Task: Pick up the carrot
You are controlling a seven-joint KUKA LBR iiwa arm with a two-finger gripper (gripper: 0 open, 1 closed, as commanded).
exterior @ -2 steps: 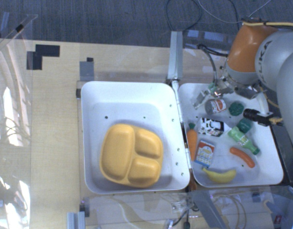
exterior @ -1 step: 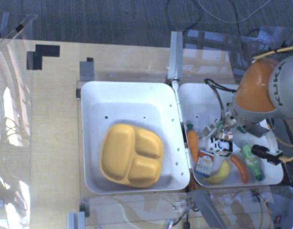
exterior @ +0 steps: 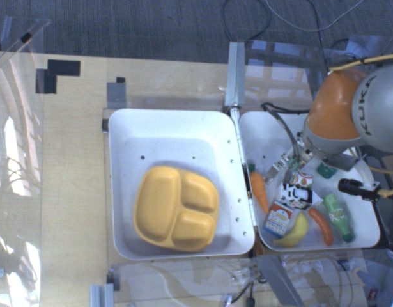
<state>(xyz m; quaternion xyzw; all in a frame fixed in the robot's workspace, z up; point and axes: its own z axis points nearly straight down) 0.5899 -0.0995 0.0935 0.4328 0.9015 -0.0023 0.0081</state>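
Observation:
The carrot (exterior: pixel 259 192) is a short orange piece lying along the left wall of the right bin (exterior: pixel 266 125), near that bin's front half. My gripper (exterior: pixel 283 167) hangs over the middle of the right bin, just to the right of the carrot's far end and slightly behind it, apart from the carrot. The grey arm with its orange band (exterior: pixel 337 110) reaches in from the right and hides the bin's back right part. Nothing shows in the gripper.
Beside the carrot lie a black-and-white carton (exterior: pixel 298 189), a blue and red carton (exterior: pixel 278 221), a yellow fruit (exterior: pixel 297 231), an orange-red sausage (exterior: pixel 321 226) and a green bottle (exterior: pixel 337 216). The left bin (exterior: pixel 129 133) holds a yellow sectioned plate (exterior: pixel 177 208).

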